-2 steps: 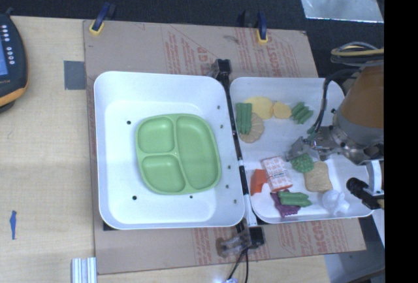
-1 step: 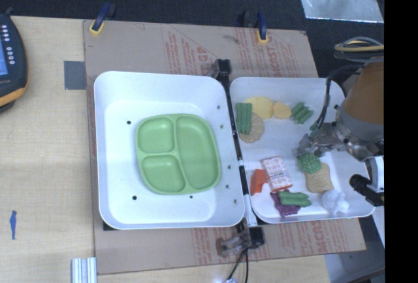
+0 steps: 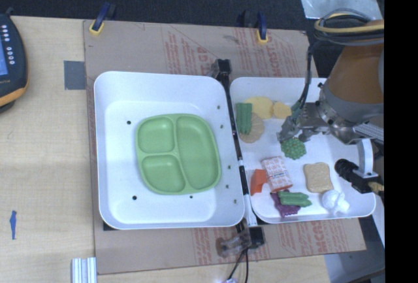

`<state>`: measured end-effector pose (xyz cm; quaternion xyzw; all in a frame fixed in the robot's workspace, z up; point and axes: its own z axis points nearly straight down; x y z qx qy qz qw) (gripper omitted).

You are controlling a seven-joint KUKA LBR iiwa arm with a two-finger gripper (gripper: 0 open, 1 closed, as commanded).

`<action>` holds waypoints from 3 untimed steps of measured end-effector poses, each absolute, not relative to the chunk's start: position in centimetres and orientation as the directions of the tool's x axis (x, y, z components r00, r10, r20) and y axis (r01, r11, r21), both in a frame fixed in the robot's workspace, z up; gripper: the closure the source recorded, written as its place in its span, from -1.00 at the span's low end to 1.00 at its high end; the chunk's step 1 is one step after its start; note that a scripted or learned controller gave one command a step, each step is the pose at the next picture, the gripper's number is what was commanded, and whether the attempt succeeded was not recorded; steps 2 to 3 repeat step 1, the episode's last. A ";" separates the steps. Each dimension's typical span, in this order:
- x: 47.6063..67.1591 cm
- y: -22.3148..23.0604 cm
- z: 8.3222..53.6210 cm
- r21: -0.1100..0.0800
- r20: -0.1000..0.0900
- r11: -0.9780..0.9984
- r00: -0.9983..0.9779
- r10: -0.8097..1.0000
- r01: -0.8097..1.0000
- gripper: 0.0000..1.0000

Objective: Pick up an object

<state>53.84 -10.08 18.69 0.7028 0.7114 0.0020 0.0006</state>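
The camera view looks down at a slant on two shallow white bins set side by side on a brown cardboard sheet (image 3: pixel 196 46) clamped to the bench. In the left bin (image 3: pixel 111 144) a green divided plate (image 3: pixel 177 154) lies flat near the middle. The right bin (image 3: pixel 366 210) holds a scatter of small toy foods: a green broccoli piece (image 3: pixel 294 148), a beige bread slice (image 3: pixel 318 177), a red-and-white packet (image 3: pixel 277 172), an orange piece (image 3: pixel 258 180) just beside the packet, a green and purple item (image 3: pixel 289 200) near the front wall, a white crumpled piece (image 3: pixel 334 200) in the front right corner, and yellow and tan pieces (image 3: pixel 262 107) with a dark green strip (image 3: pixel 243 118) at the back left. The grey arm with its orange band (image 3: pixel 356 69) is seen reaching in from the right over the right bin. The gripper (image 3: pixel 292 133) is lowered at the broccoli piece, its dark fingers directly above and touching or nearly touching it. Whether the fingers are apart or closed on the broccoli cannot be told, since the metalwork blurs into the piece. A black and yellow handheld controller (image 3: pixel 10 59) lies at the bench's left edge.
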 end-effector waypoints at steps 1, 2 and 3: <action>55.4 -2.6 22.7 0.001 0.002 0.011 -0.011 1.000 1.000 1.00; 55.4 -2.6 22.7 0.001 0.002 0.011 -0.011 1.000 1.000 1.00; 55.4 -2.6 22.7 0.001 0.002 0.011 -0.011 1.000 1.000 1.00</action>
